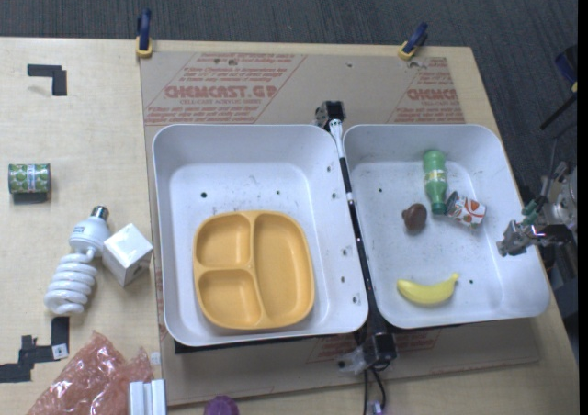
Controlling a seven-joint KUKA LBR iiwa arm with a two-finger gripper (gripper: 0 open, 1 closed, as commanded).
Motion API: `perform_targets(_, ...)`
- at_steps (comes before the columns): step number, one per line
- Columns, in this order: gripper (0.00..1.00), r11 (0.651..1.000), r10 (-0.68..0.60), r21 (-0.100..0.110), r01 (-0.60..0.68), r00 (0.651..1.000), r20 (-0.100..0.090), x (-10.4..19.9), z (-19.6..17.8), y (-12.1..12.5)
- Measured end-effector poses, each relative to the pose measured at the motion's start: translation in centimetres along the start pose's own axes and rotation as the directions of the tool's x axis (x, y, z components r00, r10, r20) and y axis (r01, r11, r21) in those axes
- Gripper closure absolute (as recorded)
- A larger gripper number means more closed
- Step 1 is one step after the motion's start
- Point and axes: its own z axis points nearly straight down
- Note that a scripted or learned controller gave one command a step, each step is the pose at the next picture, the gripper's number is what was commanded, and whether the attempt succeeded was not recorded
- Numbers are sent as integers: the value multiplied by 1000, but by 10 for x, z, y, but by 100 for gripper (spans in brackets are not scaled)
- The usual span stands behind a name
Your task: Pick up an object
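While most of the arm stays beyond the frame's right side, the two-finger gripper (520, 241) hangs at the outer right rim of the right-hand shallow white plastic bin (381, 158), a small metallic cluster with a touch of green; whether it is spread or pressed together cannot be told from this view, and nothing is seen between its tips. Nearest to it inside that bin lies a small crumpled red-and-white packet (467, 210), touching the base of a green plastic bottle (435, 180) that lies lengthwise. Just left of them sits a small dark brown rounded lump (414, 217), and nearer the front edge rests a yellow banana (427, 290). Across the dividing rim, the left-hand shallow white plastic bin (175, 174) holds a yellow three-compartment plastic tray (254, 269). Out on the bench to the left lie a white spiral light bulb (75, 271), a small white cube (127, 252) and a green can (28, 180).
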Motion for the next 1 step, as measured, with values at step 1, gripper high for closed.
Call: perform_targets(1, 100, 1000, -2, 0, 2, 1000, -1, 77, -28, 0)
